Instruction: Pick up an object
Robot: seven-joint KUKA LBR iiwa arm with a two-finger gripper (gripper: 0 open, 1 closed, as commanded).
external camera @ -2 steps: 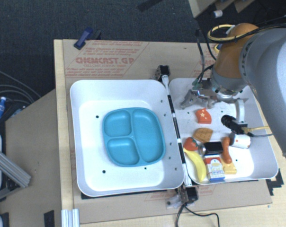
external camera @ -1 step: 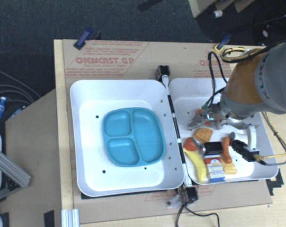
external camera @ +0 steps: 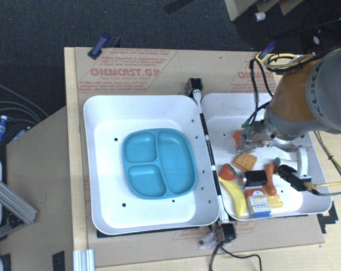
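Observation:
The grey arm with its orange band reaches in from the right over the right bin (external camera: 227, 103). Its gripper (external camera: 248, 138) points down at the bin's middle left, right beside a small red-orange object (external camera: 237, 135); I see nothing held. Just below lie an orange waffle-like piece (external camera: 245, 161), a red fruit (external camera: 228, 172), a yellow banana (external camera: 235, 197), a black block (external camera: 255, 178), an orange carrot-like piece (external camera: 270, 179) and a small red, white and blue box (external camera: 259, 202) on a yellow item (external camera: 276, 202).
The left bin (external camera: 103, 151) holds a blue divided plate (external camera: 158, 162). A black divider (external camera: 207, 145) runs between the two bins. The objects crowd the right bin's front half. Yellow cables loop above the arm's wrist (external camera: 283, 61).

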